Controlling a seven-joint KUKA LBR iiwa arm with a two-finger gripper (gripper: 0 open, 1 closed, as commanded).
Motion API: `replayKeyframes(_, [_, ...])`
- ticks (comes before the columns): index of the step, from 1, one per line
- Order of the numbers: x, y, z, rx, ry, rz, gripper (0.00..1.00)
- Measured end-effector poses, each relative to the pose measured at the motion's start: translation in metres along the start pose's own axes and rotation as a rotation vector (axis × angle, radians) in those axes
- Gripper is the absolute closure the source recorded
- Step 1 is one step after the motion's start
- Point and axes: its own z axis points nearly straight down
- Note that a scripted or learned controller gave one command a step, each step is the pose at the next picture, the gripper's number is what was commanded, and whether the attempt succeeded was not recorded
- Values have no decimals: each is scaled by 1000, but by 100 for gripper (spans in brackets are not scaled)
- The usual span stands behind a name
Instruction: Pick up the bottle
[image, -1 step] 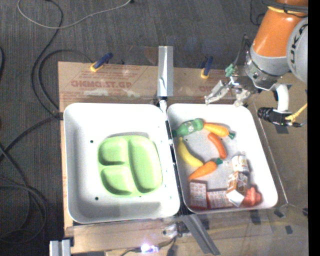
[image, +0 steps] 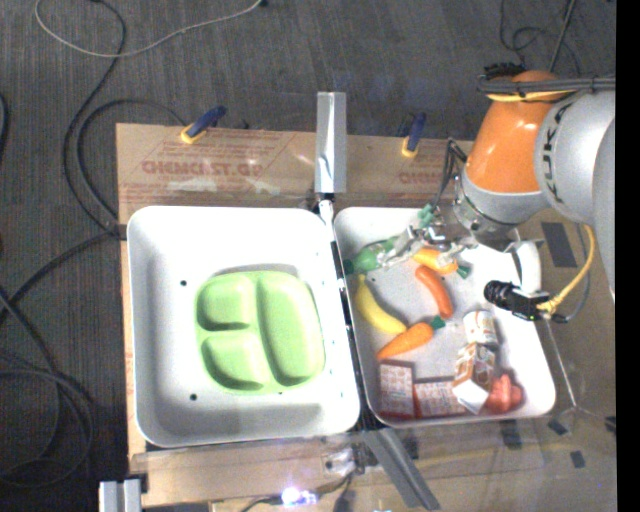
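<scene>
The bottle (image: 388, 252) is clear with a green cap and lies on its side in the upper left part of the right bin (image: 545, 400), cap pointing left toward the bin's wall. My gripper (image: 438, 234) hangs below the orange band of the arm, low over the bin's upper middle. It is right at the bottle's base end, close to it or touching it. The bottle still rests among the other items.
In the right bin lie a banana (image: 378, 308), a carrot (image: 410, 340), a red sausage (image: 435, 290), a small can (image: 480, 326), flat packets (image: 415, 392), a carton (image: 470, 375) and a red fruit (image: 506, 393). A green divided plate (image: 262, 330) sits in the left bin (image: 150, 250).
</scene>
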Motion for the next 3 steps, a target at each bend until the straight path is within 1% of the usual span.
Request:
replayKeyframes(1, [1, 1, -8, 1, 2, -1, 100])
replayKeyframes(2, [-58, 2, -201, -3, -5, -463, 100])
replayKeyframes(3, [13, -56, -248, -5, -3, -453, 100])
